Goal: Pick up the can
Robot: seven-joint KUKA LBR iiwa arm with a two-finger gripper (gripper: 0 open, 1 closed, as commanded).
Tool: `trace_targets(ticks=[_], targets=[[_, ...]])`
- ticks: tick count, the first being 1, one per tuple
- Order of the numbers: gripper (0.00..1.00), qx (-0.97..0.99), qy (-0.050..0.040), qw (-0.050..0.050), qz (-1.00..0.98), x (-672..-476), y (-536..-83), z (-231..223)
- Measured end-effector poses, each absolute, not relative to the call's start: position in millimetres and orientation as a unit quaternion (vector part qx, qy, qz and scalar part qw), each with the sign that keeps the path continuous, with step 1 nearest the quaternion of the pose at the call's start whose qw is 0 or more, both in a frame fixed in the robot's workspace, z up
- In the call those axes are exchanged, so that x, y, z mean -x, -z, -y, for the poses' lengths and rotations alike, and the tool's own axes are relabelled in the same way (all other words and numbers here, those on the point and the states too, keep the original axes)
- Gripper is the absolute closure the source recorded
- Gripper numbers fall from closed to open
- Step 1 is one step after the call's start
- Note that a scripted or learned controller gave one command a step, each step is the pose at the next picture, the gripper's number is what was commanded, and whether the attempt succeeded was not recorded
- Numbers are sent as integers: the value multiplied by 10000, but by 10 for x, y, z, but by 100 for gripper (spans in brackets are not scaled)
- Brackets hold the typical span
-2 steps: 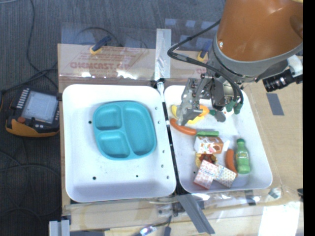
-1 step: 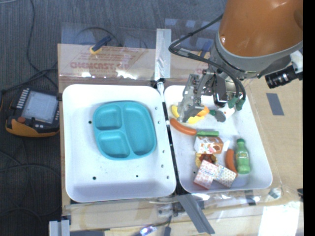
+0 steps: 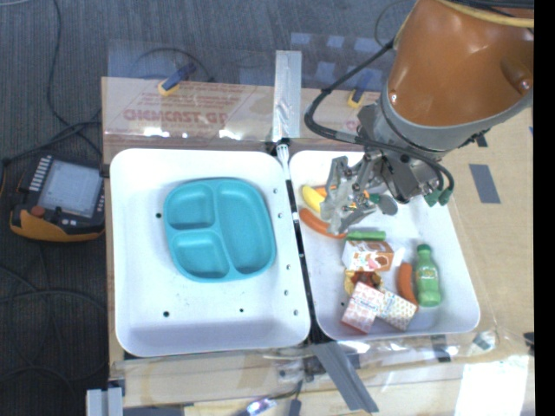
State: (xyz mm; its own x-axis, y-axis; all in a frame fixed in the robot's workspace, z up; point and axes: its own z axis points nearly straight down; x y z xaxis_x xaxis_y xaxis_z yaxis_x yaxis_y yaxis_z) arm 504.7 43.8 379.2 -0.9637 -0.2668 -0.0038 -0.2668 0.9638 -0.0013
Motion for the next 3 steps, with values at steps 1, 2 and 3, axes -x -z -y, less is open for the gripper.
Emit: trace_targets(ticks=[1, 2, 3], targets=[[100, 1339, 8, 40, -9910, -5060, -3891, -437], [100, 2672, 3, 1, -9636, -5109, -2562, -294], [100, 4396, -6, 25, -8982, -5233, -3508, -286]])
